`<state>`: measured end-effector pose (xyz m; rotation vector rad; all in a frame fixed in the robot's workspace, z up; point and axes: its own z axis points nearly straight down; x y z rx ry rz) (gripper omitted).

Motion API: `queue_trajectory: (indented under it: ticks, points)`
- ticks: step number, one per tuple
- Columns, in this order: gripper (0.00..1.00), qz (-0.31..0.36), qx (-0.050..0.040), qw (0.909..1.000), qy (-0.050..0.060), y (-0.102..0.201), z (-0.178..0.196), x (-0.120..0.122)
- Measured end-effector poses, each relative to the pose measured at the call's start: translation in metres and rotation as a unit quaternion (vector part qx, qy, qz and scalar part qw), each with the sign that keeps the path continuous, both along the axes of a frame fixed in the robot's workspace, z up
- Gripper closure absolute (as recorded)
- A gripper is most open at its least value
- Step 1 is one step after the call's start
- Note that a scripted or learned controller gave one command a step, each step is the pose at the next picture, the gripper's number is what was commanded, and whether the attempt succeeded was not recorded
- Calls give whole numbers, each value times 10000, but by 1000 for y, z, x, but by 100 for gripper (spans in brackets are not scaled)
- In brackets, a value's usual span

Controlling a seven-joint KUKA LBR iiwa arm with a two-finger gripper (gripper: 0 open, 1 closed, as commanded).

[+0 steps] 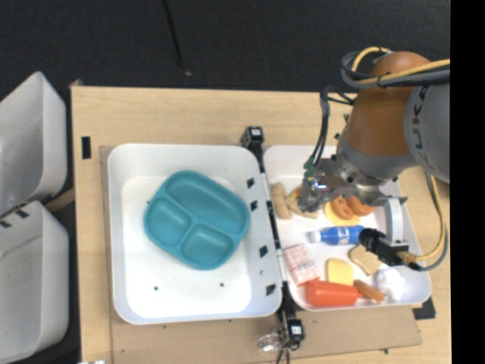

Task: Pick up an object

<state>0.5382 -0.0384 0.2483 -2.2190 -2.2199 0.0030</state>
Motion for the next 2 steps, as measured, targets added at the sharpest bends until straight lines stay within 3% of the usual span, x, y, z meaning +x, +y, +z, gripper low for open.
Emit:
queue_trajectory:
  ticks: [2]
  points:
    - [100, 15, -4, 10000, -13, 8, 0, 5]
